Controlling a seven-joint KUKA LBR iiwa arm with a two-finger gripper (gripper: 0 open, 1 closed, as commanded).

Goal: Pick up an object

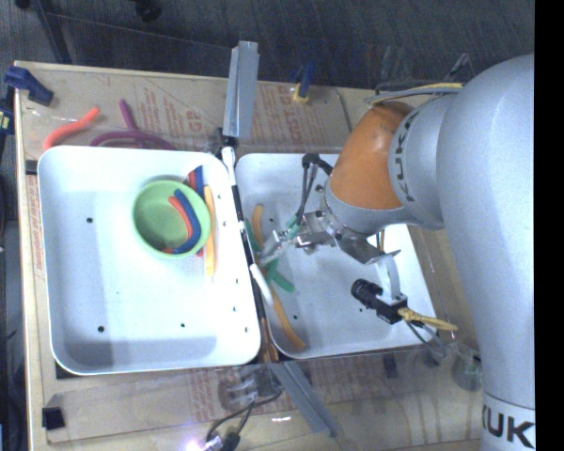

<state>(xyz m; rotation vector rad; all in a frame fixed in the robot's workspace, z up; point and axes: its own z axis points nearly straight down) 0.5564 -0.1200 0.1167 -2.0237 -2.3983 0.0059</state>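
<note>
Arm (451,158) low over right bin (357,332); claw (284,242) apparently spread above green piece (280,278) — hard to confirm. Lower squarely, close on green piece alone — avoid bin wall.

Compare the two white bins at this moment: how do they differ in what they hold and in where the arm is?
The left bin holds a green bowl with coloured pieces by its rim; the right bin holds thin orange and green pieces along its left wall. The arm's gripper hangs over the right bin, none over the left bin. The left bin looks wider. Both are shallow, white and side by side.
</note>
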